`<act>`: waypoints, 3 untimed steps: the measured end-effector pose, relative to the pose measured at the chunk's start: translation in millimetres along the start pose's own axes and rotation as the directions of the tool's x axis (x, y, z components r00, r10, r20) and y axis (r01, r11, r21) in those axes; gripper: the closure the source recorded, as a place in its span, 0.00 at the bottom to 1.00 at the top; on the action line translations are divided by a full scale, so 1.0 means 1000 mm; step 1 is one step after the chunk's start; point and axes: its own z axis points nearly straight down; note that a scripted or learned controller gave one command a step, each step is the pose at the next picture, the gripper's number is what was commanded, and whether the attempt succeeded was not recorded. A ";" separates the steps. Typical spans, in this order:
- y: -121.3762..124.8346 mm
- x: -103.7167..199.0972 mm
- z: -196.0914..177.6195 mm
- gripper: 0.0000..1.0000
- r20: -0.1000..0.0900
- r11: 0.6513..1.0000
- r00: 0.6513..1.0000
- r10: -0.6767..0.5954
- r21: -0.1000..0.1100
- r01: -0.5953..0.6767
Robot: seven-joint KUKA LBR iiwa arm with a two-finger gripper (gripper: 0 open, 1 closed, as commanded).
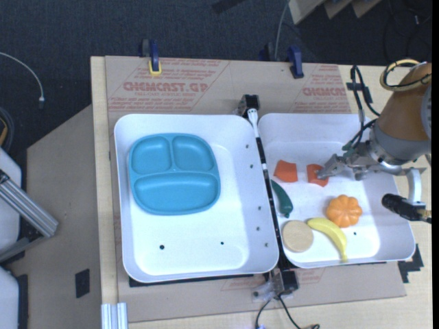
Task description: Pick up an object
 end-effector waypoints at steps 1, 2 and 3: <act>0.004 -0.001 -0.017 1.00 0.007 1.000 1.000 -0.001 -0.015 0.001; 0.015 -0.004 -0.067 1.00 0.008 1.000 1.000 -0.001 -0.002 0.001; 0.021 0.006 -0.121 1.00 0.008 1.000 1.000 -0.002 -0.004 0.002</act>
